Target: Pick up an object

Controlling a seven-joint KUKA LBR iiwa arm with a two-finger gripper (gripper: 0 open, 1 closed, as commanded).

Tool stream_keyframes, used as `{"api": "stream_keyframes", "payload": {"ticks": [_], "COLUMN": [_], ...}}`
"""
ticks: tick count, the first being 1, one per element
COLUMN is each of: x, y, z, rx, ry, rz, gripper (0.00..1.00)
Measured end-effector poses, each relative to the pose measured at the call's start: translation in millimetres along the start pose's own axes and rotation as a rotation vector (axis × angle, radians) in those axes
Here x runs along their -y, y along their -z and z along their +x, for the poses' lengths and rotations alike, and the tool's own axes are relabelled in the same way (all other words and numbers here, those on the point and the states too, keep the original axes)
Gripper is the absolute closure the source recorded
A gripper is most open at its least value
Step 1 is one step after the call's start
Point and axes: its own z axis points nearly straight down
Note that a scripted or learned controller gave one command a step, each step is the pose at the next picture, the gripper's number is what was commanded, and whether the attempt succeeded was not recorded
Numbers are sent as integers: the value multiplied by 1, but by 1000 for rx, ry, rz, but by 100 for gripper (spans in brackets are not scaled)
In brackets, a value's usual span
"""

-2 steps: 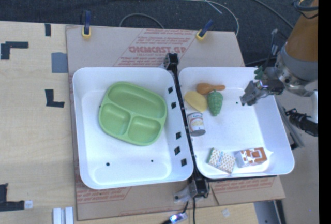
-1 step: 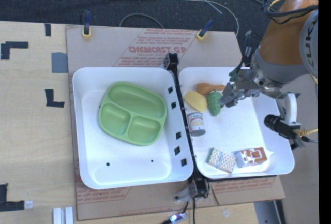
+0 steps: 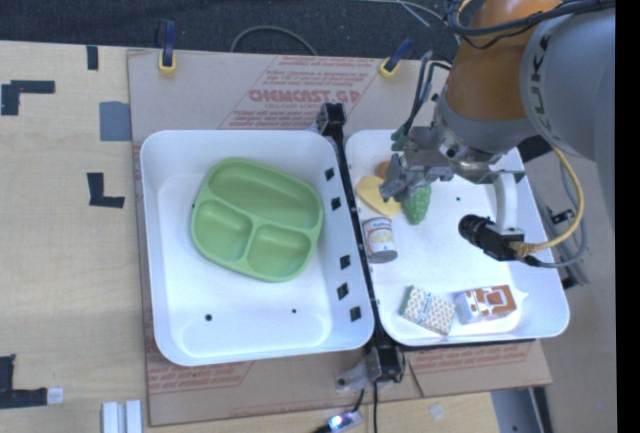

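Arm: grey with orange band, reaching in from the right, wrist over the right bin [image 3: 545, 316].
Jaws [image 3: 400, 183]: low over the upper left part of the right bin; opening cannot be told, nor any hold.
Green object [image 3: 417, 205]: just beside the jaws, lying on the bin floor.
Yellow piece [image 3: 375, 193]: touching the jaws' left side, partly hidden.
Small can [image 3: 379, 239]: near the divider, below the yellow piece.
Patterned packet [image 3: 428, 309]: lower right bin, beside an orange-and-white packet [image 3: 487, 302].
Left bin [image 3: 160, 221]: holds a green compartment tray [image 3: 257, 218].
Table [image 3: 60, 221]: light wood, black tape marks.
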Motion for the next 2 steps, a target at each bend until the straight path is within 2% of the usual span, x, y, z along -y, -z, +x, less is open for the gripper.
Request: {"api": "stream_keyframes", "payload": {"ticks": [2], "x": [-18], "y": [-27], "z": [100], "rx": [1], "ry": [0], "rz": [0], "gripper": [100]}}
